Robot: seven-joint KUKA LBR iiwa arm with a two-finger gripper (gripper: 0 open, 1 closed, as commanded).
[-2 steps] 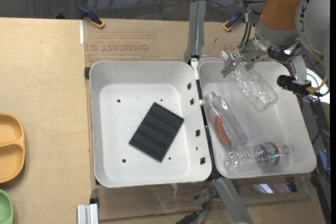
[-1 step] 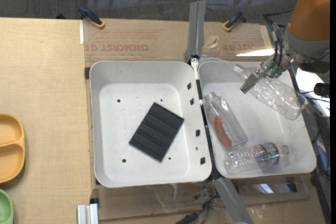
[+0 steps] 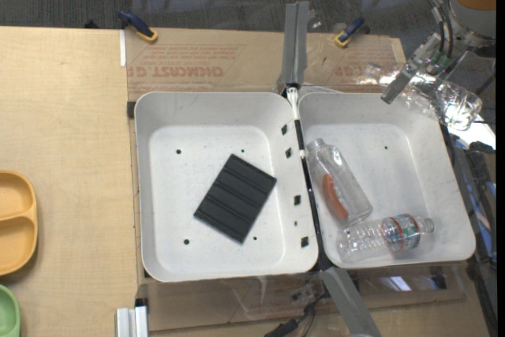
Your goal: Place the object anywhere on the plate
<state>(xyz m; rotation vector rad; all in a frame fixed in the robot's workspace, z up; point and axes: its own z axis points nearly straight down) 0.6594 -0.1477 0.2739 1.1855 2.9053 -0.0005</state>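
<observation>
Nothing looked done yet. The black ridged plate (image 3: 235,197) lay bare in the left bin (image 3: 158,114). The tool (image 3: 430,63) hung beyond the right bin's far corner, grip unreadable. Two clear bottles (image 3: 339,181) rested right of the plate.

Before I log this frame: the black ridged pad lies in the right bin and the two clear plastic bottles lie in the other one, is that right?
Not quite. The camera view shows the black ridged pad in the left bin; the two clear plastic bottles lie in the right bin.
</observation>
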